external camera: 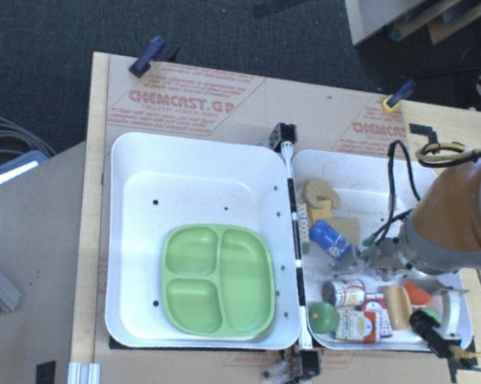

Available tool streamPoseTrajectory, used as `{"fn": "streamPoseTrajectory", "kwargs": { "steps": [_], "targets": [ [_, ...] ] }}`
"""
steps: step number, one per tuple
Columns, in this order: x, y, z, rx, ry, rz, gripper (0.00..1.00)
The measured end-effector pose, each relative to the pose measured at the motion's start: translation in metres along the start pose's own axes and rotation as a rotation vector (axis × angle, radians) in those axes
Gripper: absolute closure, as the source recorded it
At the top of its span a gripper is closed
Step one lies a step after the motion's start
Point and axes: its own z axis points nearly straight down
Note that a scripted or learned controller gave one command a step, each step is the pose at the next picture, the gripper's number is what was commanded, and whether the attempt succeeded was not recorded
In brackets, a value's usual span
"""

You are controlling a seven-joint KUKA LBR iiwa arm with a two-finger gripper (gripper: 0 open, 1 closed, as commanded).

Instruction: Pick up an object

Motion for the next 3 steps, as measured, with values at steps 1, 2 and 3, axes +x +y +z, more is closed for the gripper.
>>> {"fn": "streamPoseTrajectory", "kwargs": {
  "steps": [1,2,3],
  "targets": [
    [0.034,-0.030,0.009,0.000,0.001,-0.002,0.00],
    [0.021,0.038,-0.017,-0.001,0.000,-0.002,0.00],
    [0.026,0.016,0.010,0.003,0.001,-0.001,0.00]
  ]
}}
